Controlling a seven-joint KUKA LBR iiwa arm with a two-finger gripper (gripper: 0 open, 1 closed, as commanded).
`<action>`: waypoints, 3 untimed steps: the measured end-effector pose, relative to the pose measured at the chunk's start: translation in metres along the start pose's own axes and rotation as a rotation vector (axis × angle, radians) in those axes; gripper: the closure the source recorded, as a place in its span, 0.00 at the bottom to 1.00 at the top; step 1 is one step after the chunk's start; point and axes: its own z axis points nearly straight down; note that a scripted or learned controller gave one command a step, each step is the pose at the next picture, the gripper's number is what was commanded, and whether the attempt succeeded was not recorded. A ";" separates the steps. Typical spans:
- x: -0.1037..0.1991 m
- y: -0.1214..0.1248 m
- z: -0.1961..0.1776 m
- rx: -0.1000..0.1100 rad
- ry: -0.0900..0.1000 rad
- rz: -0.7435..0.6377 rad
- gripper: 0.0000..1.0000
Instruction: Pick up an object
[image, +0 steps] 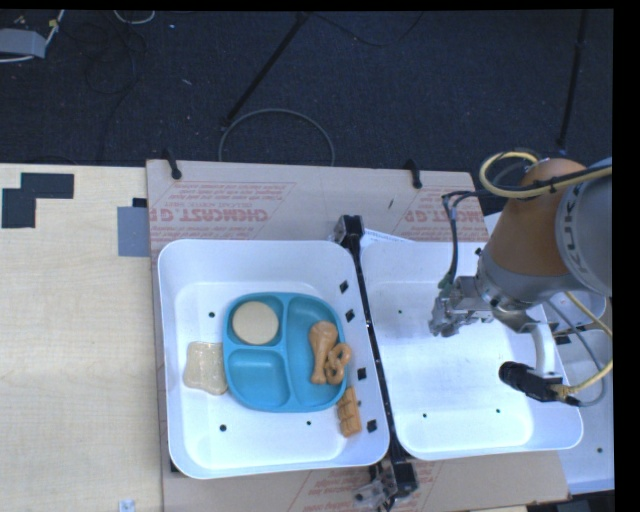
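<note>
The arm (545, 235) is reaching in from the right, its orange band showing above the wrist, and the gripper (447, 318) is hanging over the right bin (470, 430), near that bin's upper left part. Whether the gripper is released or clenched, I cannot tell from up here; nothing is showing between its tips.

Over in the left bin (185, 280) the objects are sitting well apart from the gripper. A blue divided tray (262, 378) is lying in the middle of that bin. A round pale disc (254, 322) is resting in the tray's upper left compartment. A tan twisted piece (328, 352) is lying in the tray's right compartment, running along its length. A pale beige slab (205, 367) is sitting on the bin floor, touching the tray's left edge. A small orange-brown piece (349, 411) is lying just off the tray's lower right corner, close to the bin's right wall.

A black cylindrical part (528, 381) is sticking out over the right bin's right side.
</note>
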 end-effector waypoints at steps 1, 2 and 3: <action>-0.003 -0.001 -0.042 -0.001 0.000 -0.002 1.00; -0.001 -0.007 -0.102 -0.004 0.000 -0.008 1.00; 0.045 -0.002 -0.090 0.003 0.001 -0.009 1.00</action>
